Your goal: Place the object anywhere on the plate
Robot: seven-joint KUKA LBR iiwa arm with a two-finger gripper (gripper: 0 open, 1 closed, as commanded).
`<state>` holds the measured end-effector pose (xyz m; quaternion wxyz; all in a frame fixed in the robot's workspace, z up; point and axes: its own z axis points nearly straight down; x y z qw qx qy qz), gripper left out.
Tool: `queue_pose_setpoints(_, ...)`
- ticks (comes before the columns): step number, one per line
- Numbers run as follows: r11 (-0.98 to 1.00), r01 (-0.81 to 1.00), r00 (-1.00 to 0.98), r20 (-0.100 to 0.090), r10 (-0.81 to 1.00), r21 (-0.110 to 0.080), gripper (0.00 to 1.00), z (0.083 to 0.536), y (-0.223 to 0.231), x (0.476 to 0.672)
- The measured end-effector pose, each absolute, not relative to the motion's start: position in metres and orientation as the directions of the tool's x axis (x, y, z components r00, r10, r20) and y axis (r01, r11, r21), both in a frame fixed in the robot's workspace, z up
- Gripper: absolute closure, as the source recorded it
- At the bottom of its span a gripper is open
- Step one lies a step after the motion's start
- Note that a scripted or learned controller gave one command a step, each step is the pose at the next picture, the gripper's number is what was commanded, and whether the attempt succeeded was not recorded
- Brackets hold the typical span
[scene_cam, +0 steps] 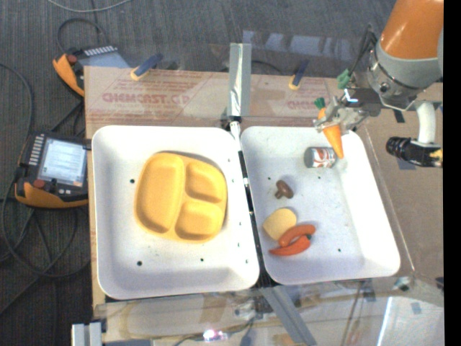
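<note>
Above the right bin [374,215], arm's fingers [337,119] grip a carrot [333,138] (tip down).

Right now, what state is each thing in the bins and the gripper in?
Gripper: above the right bin's far edge, shut on the carrot.
Carrot: held, tip pointing down.
Can: on its side.
Plate: flat in the left bin, nothing on it.
Mushroom: lying loose.
Red pepper: lying against the yellow piece.

Bins: two, left bin [115,265] and right bin [374,244]
Plate [182,195]: one
Carrot [333,138]: one
Can [320,157]: one
Chili peppers [292,241]: two
Mushroom [283,189]: one
</note>
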<state>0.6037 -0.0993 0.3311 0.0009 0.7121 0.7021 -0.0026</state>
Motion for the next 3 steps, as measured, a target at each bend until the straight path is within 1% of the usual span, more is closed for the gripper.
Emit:
queue_pose_setpoints(1,0.199,0.98,-0.199,0.001,0.98,-0.003,1.0,0.216,-0.015,0.615)
queue_pose_setpoints(2,0.264,0.965,-0.264,0.001,0.965,-0.003,1.0,0.183,0.033,0.598)
queue_pose_setpoints(3,0.263,0.965,-0.263,0.001,0.965,-0.003,0.0,0.183,0.032,0.598)
